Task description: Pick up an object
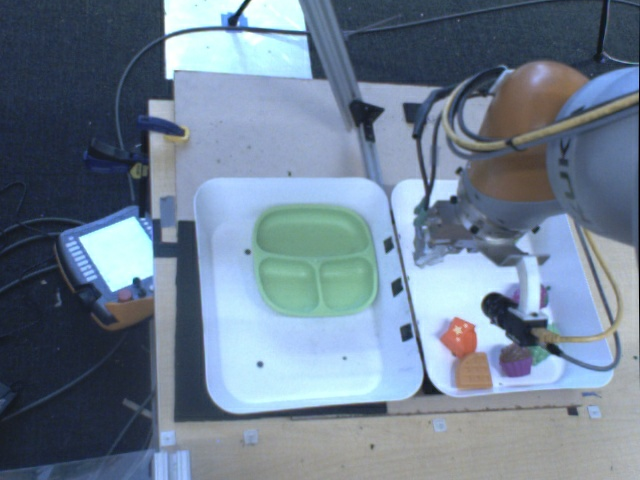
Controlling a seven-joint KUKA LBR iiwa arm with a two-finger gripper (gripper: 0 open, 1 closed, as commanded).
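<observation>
My gripper hangs over the right bin; jaws' state I cannot tell. Toys cluster at five o'clock: red block, orange piece, purple piece, likely the targets.

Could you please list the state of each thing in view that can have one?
Green divided plate: upright in the left bin, compartments bare.
Hand: over the right bin, apart from the toys.
Red toy: lying in the right bin.
Orange block: lying beside it.
Purple toy: lying by the rim.
</observation>
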